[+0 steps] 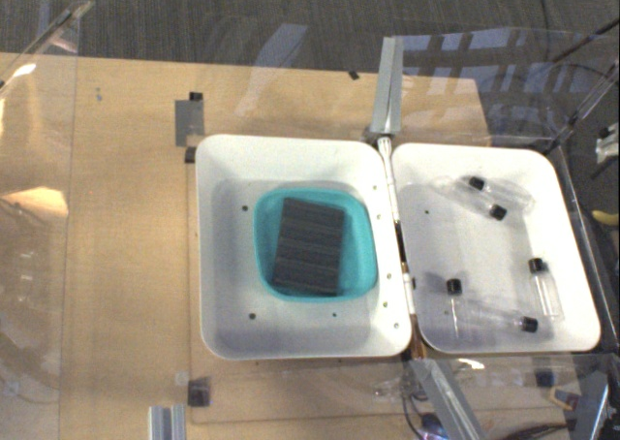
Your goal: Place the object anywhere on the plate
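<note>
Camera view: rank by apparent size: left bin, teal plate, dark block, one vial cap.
1. Left bin
2. Teal plate
3. Dark block, lying on the plate
4. Vial cap, in the right bin, by far the smallest

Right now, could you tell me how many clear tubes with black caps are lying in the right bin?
4, as far as I can tell: one at the right bin's far left, one beside it, one along the right wall, one across the near side.

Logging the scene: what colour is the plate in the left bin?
Teal plate, seen best in the camera view.
</note>
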`<state>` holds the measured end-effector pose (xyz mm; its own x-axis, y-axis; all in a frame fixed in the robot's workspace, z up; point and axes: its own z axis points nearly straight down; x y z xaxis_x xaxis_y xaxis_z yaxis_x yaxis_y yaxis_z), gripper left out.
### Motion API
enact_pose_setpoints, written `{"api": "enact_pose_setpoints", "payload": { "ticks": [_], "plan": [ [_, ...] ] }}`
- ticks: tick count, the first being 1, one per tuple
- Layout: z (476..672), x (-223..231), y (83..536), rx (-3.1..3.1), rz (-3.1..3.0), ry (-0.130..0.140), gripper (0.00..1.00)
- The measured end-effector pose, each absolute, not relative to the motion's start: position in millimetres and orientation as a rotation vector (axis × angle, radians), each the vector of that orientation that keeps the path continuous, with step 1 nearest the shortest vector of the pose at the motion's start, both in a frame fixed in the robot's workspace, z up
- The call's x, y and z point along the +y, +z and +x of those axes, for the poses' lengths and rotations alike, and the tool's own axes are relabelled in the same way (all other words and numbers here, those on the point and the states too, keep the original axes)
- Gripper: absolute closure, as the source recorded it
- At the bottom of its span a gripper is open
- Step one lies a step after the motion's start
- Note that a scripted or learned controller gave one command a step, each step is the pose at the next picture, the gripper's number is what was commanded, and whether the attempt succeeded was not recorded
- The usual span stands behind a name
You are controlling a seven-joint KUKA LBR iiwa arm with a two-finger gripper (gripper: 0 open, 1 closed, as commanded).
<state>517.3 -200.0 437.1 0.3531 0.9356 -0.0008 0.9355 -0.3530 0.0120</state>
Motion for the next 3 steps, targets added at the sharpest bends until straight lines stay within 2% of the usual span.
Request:
{"api": "enact_pose_setpoints", "payload": {
  "ticks": [1,3],
  "plan": [
    [488.9,-194.8,436.3,1.603,2.691,0.009,0.00],
    [488.9,-192.0,429.8,1.265,2.869,0.011,0.00]
  ]
}}
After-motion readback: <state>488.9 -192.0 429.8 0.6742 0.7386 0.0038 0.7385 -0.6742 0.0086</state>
